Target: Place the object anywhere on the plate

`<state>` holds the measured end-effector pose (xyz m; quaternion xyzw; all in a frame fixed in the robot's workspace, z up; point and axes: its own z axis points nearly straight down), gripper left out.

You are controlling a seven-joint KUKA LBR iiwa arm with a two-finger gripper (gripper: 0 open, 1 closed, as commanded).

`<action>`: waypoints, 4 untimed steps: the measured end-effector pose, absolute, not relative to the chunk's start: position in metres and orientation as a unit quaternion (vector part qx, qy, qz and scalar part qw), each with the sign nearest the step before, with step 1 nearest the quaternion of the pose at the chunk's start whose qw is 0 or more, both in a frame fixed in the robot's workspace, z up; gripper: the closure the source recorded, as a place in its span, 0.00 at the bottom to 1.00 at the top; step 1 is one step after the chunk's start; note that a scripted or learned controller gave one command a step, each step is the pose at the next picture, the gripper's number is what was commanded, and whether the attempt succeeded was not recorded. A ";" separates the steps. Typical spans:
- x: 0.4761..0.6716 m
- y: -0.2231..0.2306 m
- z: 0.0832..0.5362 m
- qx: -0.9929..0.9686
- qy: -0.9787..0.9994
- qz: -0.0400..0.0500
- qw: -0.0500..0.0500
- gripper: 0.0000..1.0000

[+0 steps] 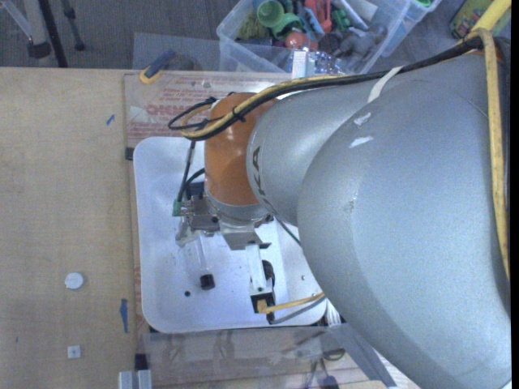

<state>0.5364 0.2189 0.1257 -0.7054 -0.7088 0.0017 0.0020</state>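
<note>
Inside white bin (154,241): small dark object (206,281) just below gripper (195,245); finger state unclear.

1 fixed camera looks down at a slant on the white bin (158,217), close behind the grey arm (389,209).

Grey arm (389,217) low, tool (231,258) downward

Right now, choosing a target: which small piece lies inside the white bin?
The black block; the white disc and grey square lie outside, on the bench.
</note>
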 end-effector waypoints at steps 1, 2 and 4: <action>0.536 0.219 0.126 -0.705 -0.709 0.002 0.002 0.00; 0.536 0.219 0.126 -0.705 -0.709 0.002 0.002 0.00; 0.536 0.219 0.126 -0.705 -0.709 0.002 0.002 0.00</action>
